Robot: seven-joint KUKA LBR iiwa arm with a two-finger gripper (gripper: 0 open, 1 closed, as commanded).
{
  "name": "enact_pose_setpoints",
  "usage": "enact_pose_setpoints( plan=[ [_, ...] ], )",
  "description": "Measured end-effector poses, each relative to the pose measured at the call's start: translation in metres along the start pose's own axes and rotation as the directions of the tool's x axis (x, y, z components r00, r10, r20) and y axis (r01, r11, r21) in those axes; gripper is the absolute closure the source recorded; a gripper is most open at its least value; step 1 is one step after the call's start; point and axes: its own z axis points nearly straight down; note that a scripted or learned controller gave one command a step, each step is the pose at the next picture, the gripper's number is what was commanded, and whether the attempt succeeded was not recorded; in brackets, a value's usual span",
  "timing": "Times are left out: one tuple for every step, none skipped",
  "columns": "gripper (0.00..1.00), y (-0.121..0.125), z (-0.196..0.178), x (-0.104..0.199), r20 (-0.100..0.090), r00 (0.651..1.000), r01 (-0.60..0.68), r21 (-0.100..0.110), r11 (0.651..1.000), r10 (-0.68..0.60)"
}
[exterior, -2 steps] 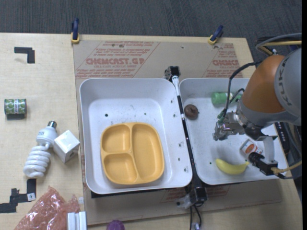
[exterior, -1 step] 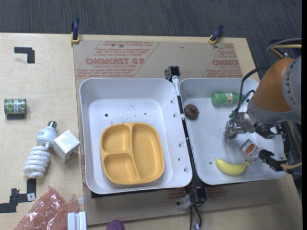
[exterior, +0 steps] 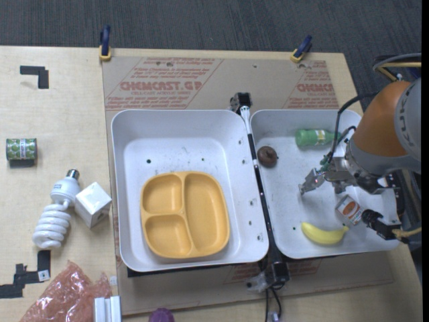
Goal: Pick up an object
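A: What sits in the two bins?

B: The left bin [exterior: 120, 180] holds a yellow divided plate [exterior: 184, 215] with three compartments, lying flat toward the bin's near side. The right bin [exterior: 281, 123] holds four things: a green bottle [exterior: 314, 137] lying on its side near the far wall, a small brown round object [exterior: 268, 155] just beside the bin's left wall, a banana [exterior: 324, 233] near the front wall, and a small can with an orange-and-white label [exterior: 348, 210] just right of the banana's far end.

A: And the arm?

B: The arm [exterior: 385, 126], with its orange band, comes in over the right bin's right wall. The gripper [exterior: 316, 181] points left over the middle of that bin, between the green bottle and the banana.

A: Are its fingers parted?

B: They look slightly spread, with a gap between the two metal tips. Nothing lies between them. Whether the tips touch the bin floor, I cannot tell.

A: What lies outside the bins?

B: Left of the left bin, on the bench: a spiral light bulb [exterior: 53, 213], a white cube [exterior: 92, 203] touching it, and a small green can [exterior: 21, 150] farther back. A crumpled reddish bag [exterior: 64, 295] lies near the left bin's front left corner.
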Motion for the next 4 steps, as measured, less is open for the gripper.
enact_pose_setpoints(
  plan=[
    [1.0, 0.001, -0.01, 0.0, 0.001, 1.0, 0.001, -0.003, 1.0, -0.001],
    [1.0, 0.029, -0.023, -0.069, 0.0, 1.0, 0.001, -0.001, 1.0, -0.001],
    [0.0, 0.029, -0.023, -0.068, -0.002, 1.0, 0.003, 0.0, 1.0, -0.003],
    [0.0, -0.003, 0.0, -0.019, -0.001, 1.0, 0.002, 0.001, 1.0, -0.002]
  ],
)
